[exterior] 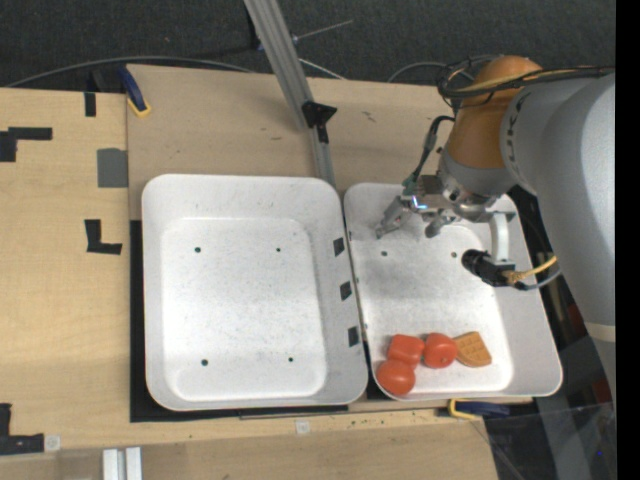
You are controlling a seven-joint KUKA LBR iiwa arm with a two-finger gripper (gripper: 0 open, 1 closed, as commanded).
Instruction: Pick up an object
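Camera view – wooden bench [230, 108] bearing two white bins [240, 288] – dark floor [120, 13] behind.

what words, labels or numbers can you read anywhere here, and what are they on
None: no text, label, brand or number can be read in this view.
The black tape marks on the bench are plain shapes, not letters.
The two white bins, the red and orange objects and the arm's gripper show no legible markings.

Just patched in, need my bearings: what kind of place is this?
Probably a robot test bench in a lab: two white bins on a taped plywood bench, and an arm reaching over red toy pieces.
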